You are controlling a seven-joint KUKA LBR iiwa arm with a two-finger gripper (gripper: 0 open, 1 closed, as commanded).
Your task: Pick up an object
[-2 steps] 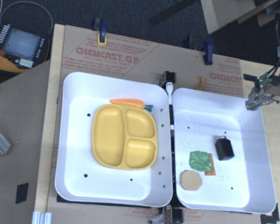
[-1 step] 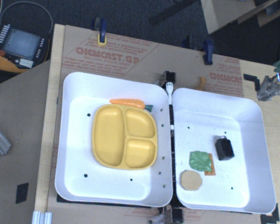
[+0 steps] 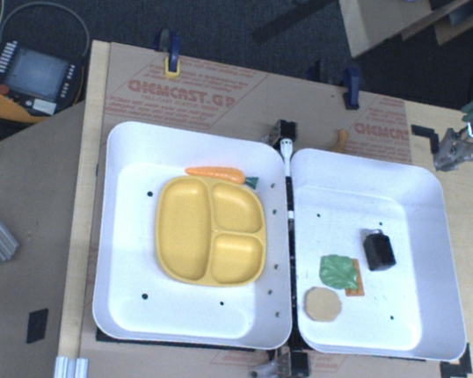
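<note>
Claw (image 3: 455, 149) and wrist are hanging at the far right edge of the scene, above the bench (image 3: 83, 204) and just outside the far right corner of the right bin (image 3: 444, 225), well apart from everything in it; at this size one cannot tell whether the claw is open or closed, and nothing is showing in it.

Several things are waiting as candidates. In the right bin, a small black block (image 3: 378, 251) is lying right of centre. Near it, toward the near left, a green cloth-like piece (image 3: 338, 271) is resting on a thin orange card (image 3: 354, 289), and just nearer still a round tan disc (image 3: 322, 305) is lying flat, almost touching the green piece. In the left bin (image 3: 117, 209), a yellow divided plate (image 3: 210, 230) is taking up the middle, with a toy carrot (image 3: 216, 172) lying just beyond its far rim.

The black block is looking like the best pick: probably light, stiff and tall enough to be pinched across its short sides, and standing clear of its neighbours. The green piece is seeming soft and flat, likely to crumple or slip. The disc is sitting low, offering little edge. The carrot is probably smooth plastic and could roll; the plate is too wide except at its rim.
</note>
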